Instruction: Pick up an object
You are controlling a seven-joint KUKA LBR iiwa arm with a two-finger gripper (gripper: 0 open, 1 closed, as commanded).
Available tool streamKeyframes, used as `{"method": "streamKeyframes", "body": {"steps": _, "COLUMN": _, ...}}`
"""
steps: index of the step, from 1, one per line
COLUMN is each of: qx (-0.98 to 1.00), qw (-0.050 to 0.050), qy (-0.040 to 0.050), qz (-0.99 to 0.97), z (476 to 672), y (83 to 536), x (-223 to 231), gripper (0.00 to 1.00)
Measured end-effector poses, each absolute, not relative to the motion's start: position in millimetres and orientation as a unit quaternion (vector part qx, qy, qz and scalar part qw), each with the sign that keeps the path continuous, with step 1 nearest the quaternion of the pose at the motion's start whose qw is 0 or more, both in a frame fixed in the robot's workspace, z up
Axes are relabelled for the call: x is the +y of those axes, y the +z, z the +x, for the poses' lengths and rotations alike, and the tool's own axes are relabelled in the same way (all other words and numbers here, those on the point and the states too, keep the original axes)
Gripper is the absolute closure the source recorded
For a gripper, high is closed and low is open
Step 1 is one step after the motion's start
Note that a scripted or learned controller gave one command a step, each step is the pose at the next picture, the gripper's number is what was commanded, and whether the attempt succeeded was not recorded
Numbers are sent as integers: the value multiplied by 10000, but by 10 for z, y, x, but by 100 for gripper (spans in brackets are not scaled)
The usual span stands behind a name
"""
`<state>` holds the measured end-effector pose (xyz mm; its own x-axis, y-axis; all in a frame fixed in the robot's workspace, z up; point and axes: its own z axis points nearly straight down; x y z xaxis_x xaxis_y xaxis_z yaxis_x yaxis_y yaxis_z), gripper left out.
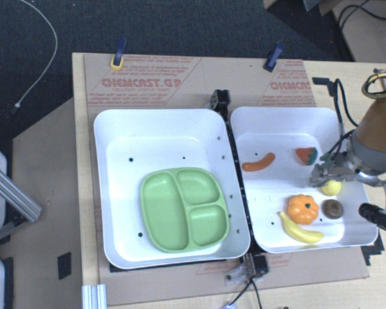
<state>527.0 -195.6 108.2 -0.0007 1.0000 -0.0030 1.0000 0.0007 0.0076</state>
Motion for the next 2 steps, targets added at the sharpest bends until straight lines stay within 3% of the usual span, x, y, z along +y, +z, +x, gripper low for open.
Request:
{"method": "streamKeyframes", "body": {"steps": 1, "qx": 7074, "qw": 9, "qy": 1, "qz": 7068, "z": 5363, "y": 1577, "x": -2005, "gripper": 100}}
{"method": "streamKeyframes", "body": {"steps": 2, "qx": 7078, "qw": 30, "qy": 11, "qz": 7064, "z": 5317, "y": 2035, "x": -1967, "gripper": 100}}
